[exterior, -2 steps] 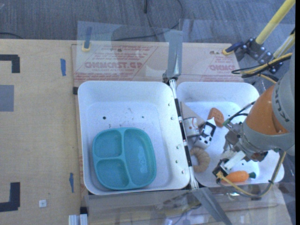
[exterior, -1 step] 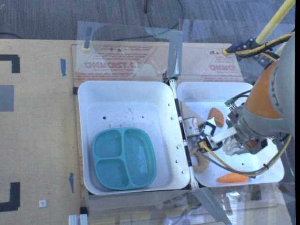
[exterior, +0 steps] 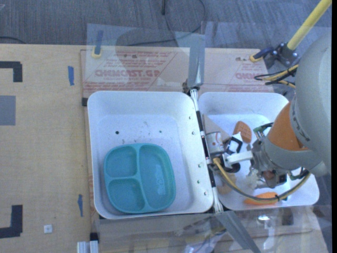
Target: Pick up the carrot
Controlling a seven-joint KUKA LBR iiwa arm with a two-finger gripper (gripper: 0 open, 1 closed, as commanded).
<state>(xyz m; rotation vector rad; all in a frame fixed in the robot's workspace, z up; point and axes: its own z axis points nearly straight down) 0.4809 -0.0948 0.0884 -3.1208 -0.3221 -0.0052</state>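
The carrot [exterior: 262, 196] is a small orange piece lying flat near the front wall of the right bin [exterior: 231, 105]. My gripper [exterior: 256, 179] hangs low over that bin's front half, just behind and slightly left of the carrot. The wrist and its orange band cover much of the bin's right side. I see nothing lifted off the bin floor.
A tan-orange rounded object [exterior: 242, 128] lies in the middle of the right bin, behind the gripper. The left bin [exterior: 139, 104] holds a teal divided plate [exterior: 139, 178] in its front half. The bins' shared wall stands close to the left of the gripper.
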